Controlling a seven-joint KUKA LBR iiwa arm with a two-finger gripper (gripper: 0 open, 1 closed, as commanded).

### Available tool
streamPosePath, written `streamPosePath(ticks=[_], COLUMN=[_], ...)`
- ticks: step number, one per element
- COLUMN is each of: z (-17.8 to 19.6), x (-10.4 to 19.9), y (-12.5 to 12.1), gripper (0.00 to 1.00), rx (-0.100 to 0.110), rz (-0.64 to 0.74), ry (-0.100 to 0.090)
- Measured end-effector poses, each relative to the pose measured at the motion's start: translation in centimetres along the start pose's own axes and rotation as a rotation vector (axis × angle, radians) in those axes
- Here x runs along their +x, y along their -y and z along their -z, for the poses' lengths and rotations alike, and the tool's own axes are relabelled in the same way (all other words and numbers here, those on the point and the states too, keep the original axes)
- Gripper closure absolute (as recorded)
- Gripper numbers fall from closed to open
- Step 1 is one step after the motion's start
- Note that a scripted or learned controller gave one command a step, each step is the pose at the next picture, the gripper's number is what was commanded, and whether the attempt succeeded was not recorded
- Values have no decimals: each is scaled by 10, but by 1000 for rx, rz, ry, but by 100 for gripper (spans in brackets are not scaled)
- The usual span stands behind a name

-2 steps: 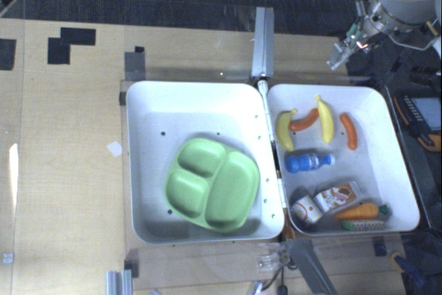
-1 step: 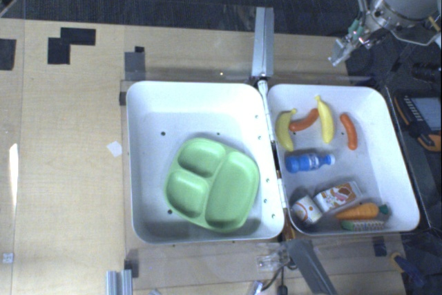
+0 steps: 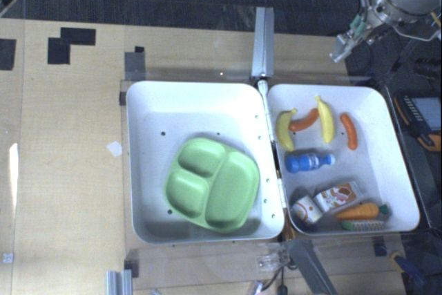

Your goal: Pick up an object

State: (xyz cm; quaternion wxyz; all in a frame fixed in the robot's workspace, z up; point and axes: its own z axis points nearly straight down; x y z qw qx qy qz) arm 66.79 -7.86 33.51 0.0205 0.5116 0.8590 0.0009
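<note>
The claw (image 3: 349, 38) hangs past the far right corner of the right bin (image 3: 404, 169), above the dark floor rather than the counter; whether it stands wide or narrow I cannot tell. The likeliest picks lie nearer the camera and to the left of it: a yellow banana (image 3: 324, 119) with its long axis running far to near, an orange sausage (image 3: 349, 130) just beside it, and a blue bottle (image 3: 308, 162) lying crosswise. The left bin (image 3: 148, 148) holds a green tray (image 3: 213, 183).
</note>
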Motion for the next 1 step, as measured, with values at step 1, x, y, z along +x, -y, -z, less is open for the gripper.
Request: streamPosePath(ticks=[1], z=[-90], x=[47], y=[41], gripper=[100], rx=[25], rz=[-85], ry=[-34])
